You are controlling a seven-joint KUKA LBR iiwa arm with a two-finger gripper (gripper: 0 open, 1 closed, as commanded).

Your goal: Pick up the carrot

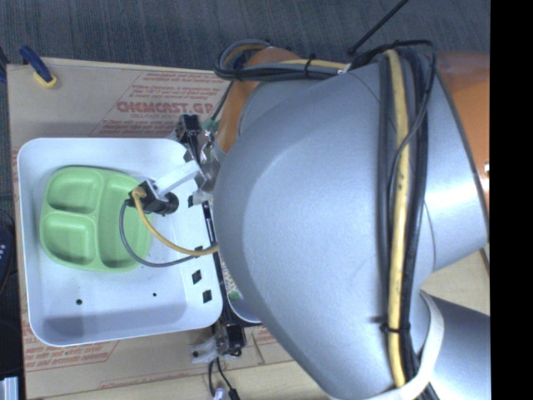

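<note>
The arm [333, 223] is nearest the camera. It is a broad, smooth grey shell with a soft sheen, rounded like a dome, and it covers the frame from the centre out to 3 o'clock. A bundle of black and yellow cables [400, 182] runs down its back from 12 to 6 o'clock. Its orange band [266, 61] peeks out at 12 o'clock.

The hand [205, 172] sits at the shell's 9 o'clock edge, over the wall between the two bins. The arm covers most of it, so I cannot tell how far open it is or whether it holds anything. I also cannot tell where the carrot lies relative to the hand. The arm's bulk covers nearly all of the right bin [236, 308], leaving a thin white curve of rim at 6 o'clock.

The left bin [108, 323] lies at 9 o'clock. It is shallow white plastic with rounded corners and a matte floor with a few small dark specks. A pale green plate [79, 223] rests flat on the 9 o'clock side of that floor. It is a smooth moulded plate with soft rounded edges, divided into three compartments.

The tabletop [125, 107] is brown cardboard with faded red lettering. A small blue and yellow clip [37, 67] lies at its 10 o'clock corner, well apart from the bins.
</note>
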